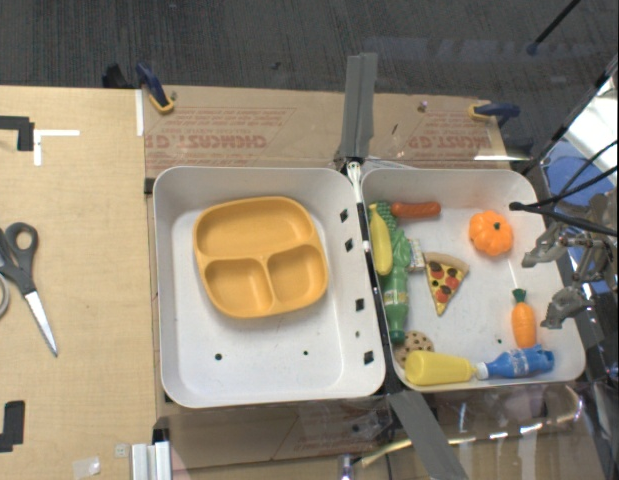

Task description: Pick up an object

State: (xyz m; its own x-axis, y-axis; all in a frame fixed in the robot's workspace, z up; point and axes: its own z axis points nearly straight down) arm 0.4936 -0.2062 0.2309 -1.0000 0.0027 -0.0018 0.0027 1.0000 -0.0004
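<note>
A desk (69, 368) covered in brown board is seen from above, bearing two shallow white bins side by side; the left bin (179, 298) carries a yellow divided plate (259, 256), and the right bin (469, 318) carries the toys. The claw (571, 273) hangs over the right bin's outer rim, and whether it is released or clenched cannot be told; nothing is seen held in it. Nearest to it, just inward and slightly toward the camera, lies a small carrot (524, 320), its long axis running away from the camera, leaf end farther. A pumpkin (491, 233) sits inward and farther back. The carrot is judged the likeliest target.
</note>
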